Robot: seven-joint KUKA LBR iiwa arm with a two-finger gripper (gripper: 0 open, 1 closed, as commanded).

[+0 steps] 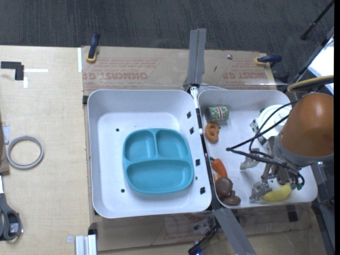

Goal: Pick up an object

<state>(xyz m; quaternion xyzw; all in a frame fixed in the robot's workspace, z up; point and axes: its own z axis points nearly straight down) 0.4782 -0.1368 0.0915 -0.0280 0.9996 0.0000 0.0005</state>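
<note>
A yellow banana (277, 194) lies in the near right corner of the right bin (241, 102), close to its front wall. The hand (264, 187) sits low over the banana's left end, its metal fingers (258, 192) reaching down to the bin floor just beside the fruit; whether they are spread or pressed together cannot be told, and nothing is plainly seen between them. Black cables loop across the wrist, and the arm's orange band (312, 124) fills the space above, covering part of the bin's right side.

To the left in the same bin, against the dividing wall, a brown rounded object (223, 186) rests beside a darker brown piece (231, 198), with an orange carrot (219, 167) just behind them. Farther back lie an orange ring-shaped item (212, 132) and a small green can (217, 112) on its side. A white object (270, 117) shows partly behind the arm.

The left bin (101, 142) holds a blue divided plate (158, 161) with three compartments, roughly at its middle.

Outside the bins, on the wooden surface (42, 105) at left, lie a grey tape ring (24, 152) and scissors (9, 222) near the edge.
</note>
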